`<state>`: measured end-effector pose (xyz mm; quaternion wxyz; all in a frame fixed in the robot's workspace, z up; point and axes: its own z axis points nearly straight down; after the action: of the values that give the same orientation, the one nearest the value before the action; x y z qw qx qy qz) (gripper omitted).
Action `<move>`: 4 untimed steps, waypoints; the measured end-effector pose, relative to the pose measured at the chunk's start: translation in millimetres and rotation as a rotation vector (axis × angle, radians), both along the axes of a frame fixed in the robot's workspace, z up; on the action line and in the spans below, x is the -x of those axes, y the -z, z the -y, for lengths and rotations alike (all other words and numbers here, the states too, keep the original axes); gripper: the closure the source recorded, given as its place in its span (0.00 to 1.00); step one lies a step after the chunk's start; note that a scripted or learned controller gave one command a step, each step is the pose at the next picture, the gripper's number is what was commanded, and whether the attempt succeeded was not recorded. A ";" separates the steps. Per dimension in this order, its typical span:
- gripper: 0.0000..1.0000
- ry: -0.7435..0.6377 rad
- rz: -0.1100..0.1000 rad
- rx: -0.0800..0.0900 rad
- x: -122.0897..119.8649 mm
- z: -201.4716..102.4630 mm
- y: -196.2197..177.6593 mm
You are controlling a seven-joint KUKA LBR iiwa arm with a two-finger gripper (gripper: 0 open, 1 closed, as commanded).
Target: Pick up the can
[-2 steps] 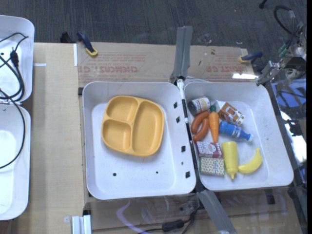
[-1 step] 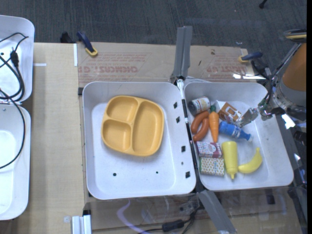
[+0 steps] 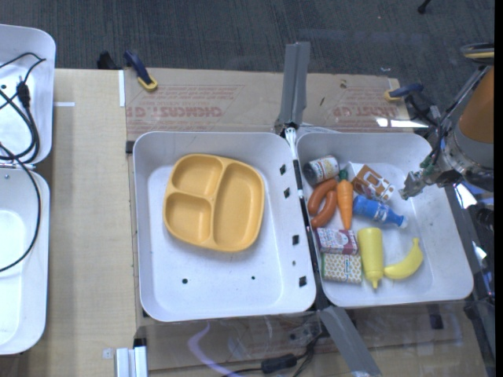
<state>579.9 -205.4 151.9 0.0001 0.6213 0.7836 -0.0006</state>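
Observation:
The can [image 3: 322, 168] is small and silvery with a green-and-white label. It lies on its side at the back left of the right bin [image 3: 448, 285], just above a hot dog [image 3: 321, 198] and a carrot [image 3: 345, 203]. My gripper [image 3: 412, 186] hangs over the right part of that bin, well to the right of the can and apart from it. A brown snack packet [image 3: 372, 183] and a blue bottle [image 3: 377, 210] lie between the gripper and the can. Nothing shows in the gripper.
A yellow mustard bottle [image 3: 371, 251], a banana [image 3: 405, 263] and two small cartons [image 3: 339, 254] fill the front of the right bin. The left bin [image 3: 157, 289] holds a yellow divided plate [image 3: 214, 202]. A grey divider post [image 3: 295, 85] stands between the bins at the back.

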 end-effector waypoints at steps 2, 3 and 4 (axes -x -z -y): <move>1.00 0.245 0.000 -0.001 35.7 16.1 60.8; 1.00 0.259 0.001 0.001 -29.8 13.9 60.2; 0.00 0.251 -0.005 -0.013 -31.6 4.5 61.1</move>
<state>611.5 -210.0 90.8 -0.0058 0.7145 0.6996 0.0029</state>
